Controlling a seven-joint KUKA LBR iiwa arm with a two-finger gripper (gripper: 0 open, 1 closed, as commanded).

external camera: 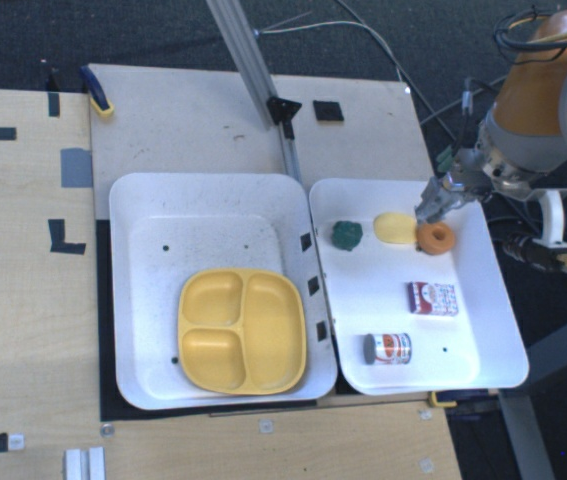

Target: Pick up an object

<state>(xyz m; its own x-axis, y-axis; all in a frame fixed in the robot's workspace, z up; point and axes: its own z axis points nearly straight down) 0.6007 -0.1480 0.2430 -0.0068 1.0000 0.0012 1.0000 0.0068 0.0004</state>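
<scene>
Camera view: gripper (433, 211) sits right above the donut (435, 238), lemon (395, 228) just left of the donut. Can't tell how wide it's set, honestly.

Two shallow white bins, a left bin (133, 268) and a right bin (483, 318). One yellow divided tray (243, 330) with three compartments. One green lump (347, 234). One pale yellow lemon-like fruit (394, 228). One orange ring (435, 238). One small red-and-white box (432, 298). One small can (389, 348) lying on its side.
</scene>
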